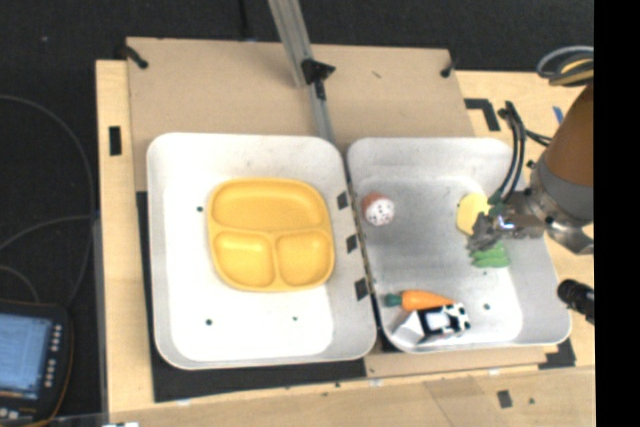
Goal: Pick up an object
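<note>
Lemon [471, 212] and a green thing [491, 257] sit right under the gripper [489, 230] near the right bin's [430, 165] right edge, nothing lifted yet, can't tell finger state.

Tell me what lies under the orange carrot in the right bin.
The orange toy carrot rests partly on a black-and-white patterned object near the front edge of the right white bin. What that object hides beneath itself cannot be seen.

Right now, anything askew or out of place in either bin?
Nothing spilled or damaged. The yellow divided plate sits slightly rotated in the left bin. The black-and-white item and carrot crowd the right bin's near edge.
</note>
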Tool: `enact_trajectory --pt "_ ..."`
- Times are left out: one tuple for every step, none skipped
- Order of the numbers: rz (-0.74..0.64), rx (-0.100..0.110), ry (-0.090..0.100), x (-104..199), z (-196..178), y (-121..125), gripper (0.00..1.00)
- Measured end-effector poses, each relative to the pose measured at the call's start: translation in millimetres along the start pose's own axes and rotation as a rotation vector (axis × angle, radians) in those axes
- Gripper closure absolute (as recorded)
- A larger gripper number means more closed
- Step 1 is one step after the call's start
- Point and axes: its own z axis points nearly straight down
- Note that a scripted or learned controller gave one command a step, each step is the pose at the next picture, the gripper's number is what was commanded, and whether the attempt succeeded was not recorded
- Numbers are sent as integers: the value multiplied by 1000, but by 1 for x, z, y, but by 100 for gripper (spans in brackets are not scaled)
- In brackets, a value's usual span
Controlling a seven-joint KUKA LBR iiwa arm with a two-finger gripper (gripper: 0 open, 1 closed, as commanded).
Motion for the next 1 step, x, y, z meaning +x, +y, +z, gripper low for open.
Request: enact_trajectory --pt "0 -1 -1 -7 -63 1 100"
